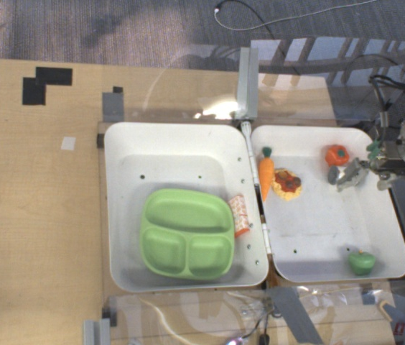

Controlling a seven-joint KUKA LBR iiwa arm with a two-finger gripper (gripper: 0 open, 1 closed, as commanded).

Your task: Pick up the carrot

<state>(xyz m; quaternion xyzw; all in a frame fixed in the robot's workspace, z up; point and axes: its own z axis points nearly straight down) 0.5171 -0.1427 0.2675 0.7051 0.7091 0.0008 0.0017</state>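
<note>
The orange carrot (266,175) with its green top lies along the left wall of the right bin (332,225), pointing toward the near side. My gripper (347,175) hangs over the right part of that bin, well to the right of the carrot and just below a red tomato (337,154). Its grey fingers (336,176) stand open with nothing between them.
A yellow and red pizza-like toy (287,183) lies right beside the carrot. A green fruit (362,262) sits in the right bin's near right corner. The left bin (159,153) holds a green divided plate (187,233) and a small striped packet (239,214).
</note>
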